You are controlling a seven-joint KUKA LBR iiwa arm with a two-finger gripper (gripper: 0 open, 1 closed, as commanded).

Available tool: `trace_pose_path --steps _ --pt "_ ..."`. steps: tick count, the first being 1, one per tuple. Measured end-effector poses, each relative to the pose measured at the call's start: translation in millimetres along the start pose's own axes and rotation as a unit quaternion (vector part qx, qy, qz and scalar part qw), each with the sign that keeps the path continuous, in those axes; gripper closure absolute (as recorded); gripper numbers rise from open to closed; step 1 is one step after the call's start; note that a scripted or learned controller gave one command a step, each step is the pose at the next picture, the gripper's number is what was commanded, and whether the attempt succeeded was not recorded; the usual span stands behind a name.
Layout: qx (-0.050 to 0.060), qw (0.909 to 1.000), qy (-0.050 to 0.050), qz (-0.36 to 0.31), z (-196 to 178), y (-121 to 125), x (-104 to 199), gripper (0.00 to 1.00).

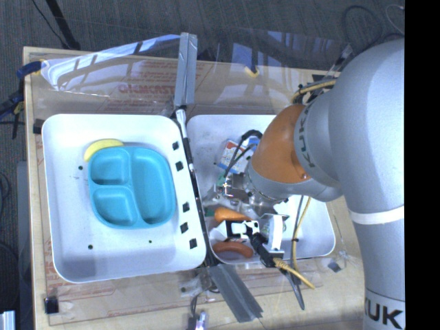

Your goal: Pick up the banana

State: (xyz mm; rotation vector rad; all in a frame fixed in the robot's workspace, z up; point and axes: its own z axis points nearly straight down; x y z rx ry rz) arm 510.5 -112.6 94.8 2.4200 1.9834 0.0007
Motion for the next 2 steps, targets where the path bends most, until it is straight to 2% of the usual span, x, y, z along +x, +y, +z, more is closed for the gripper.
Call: trace_pose_path --steps 1,2 --pt "-0.011 0.9983 -0.005 -0.057 -5 -22 -1 0.0" --pt "-0.004 0.988 0.002 -0.154 -1 -26 -17 0.0"
